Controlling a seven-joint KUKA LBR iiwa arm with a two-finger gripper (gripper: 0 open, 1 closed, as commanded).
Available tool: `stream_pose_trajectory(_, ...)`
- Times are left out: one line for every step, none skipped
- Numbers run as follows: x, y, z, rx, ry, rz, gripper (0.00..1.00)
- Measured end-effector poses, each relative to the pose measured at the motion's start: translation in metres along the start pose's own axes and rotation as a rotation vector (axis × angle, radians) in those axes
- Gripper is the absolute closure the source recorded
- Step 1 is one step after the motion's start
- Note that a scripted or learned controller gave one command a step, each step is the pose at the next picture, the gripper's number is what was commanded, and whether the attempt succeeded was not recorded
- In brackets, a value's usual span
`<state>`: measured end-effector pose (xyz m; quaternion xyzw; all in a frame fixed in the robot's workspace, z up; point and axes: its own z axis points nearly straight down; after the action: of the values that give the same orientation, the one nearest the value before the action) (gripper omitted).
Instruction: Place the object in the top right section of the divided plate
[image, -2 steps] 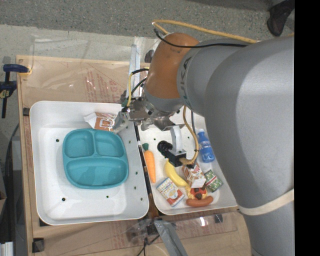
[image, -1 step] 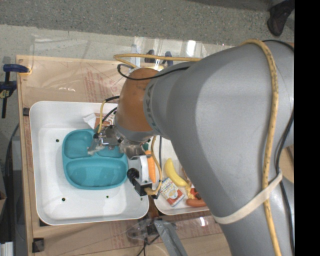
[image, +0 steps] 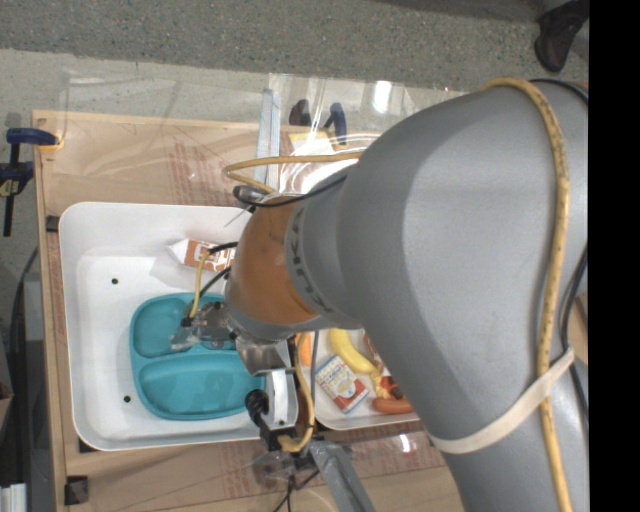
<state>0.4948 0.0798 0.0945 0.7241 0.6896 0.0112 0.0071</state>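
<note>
A teal divided plate (image: 190, 385) lies in the left white bin (image: 95, 300). Its upper left section (image: 155, 325) and the large lower section show, while the arm hides its right part. My gripper (image: 203, 326) hangs low over the plate's upper middle, below the orange wrist band (image: 262, 275). The arm and cables hide whatever may be at the gripper's tip.
The grey arm (image: 440, 270) covers most of the right bin. At that bin's near edge lie a banana (image: 351, 351), a small printed box (image: 340, 385) and a red item (image: 392, 405). A white and brown tag (image: 196, 253) sits at the left bin's back.
</note>
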Motion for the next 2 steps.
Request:
stream_pose_trajectory(-0.035, 0.054, -0.157, 0.028, -0.007, 0.009, 0.0)
stream_pose_trajectory(-0.013, -0.006, -0.037, 0.033, -0.01, 0.163, 0.0)
